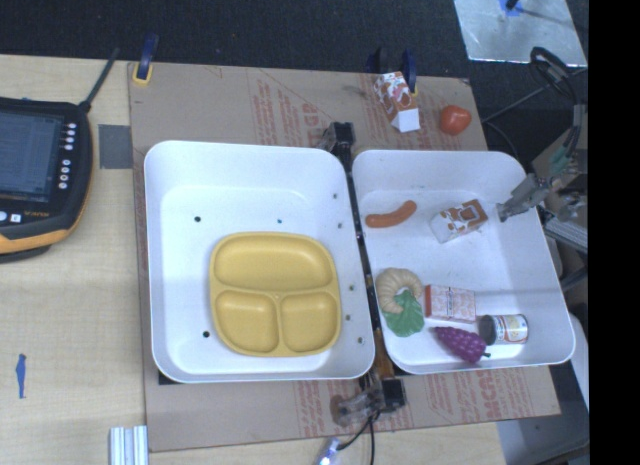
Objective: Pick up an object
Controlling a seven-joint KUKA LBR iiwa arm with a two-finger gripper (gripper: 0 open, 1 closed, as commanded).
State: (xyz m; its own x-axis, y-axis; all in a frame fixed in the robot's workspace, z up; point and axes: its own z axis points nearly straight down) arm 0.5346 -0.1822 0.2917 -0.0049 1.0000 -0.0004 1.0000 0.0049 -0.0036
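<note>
The gripper [503,213] sits at the right bin's [520,263] right edge, its grip state impossible to tell, just beside a small carton [459,220] lying apart from the sausage [390,215]; a good pick likely centres over the carton and descends straight.

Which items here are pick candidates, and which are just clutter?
Job:
gripper, at the right bin's edge
sausage
small carton
bagel
green toy
flat packet
grapes
can

Lying about:
yellow tray in left bin
pendant
tomato and box on the cardboard
</note>
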